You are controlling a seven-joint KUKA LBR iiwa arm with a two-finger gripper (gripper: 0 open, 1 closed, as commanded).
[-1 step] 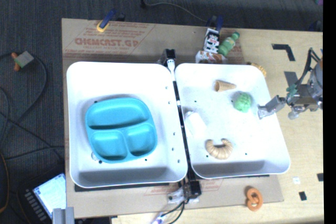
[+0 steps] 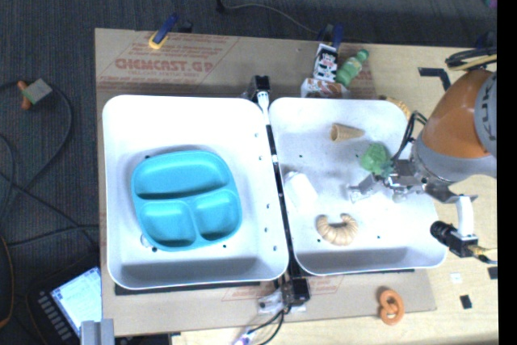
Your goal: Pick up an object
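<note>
Pincer (image 2: 378,183) sits low in the right bin (image 2: 311,121), just below the green toy (image 2: 376,157); can't tell if it's spread or pinching anything. Judgement: centre over 1 item, e.g. the croissant (image 2: 337,229), w/ room on both sides, before closing. Legible: "CHEMCAST GP" on the worktop (image 2: 210,65) board.

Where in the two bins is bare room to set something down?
Right bin: bare floor left of the cone, above the white bottle. Crowded around the gripper, green toy and croissant. Left bin: just margins around the blue tray.
</note>
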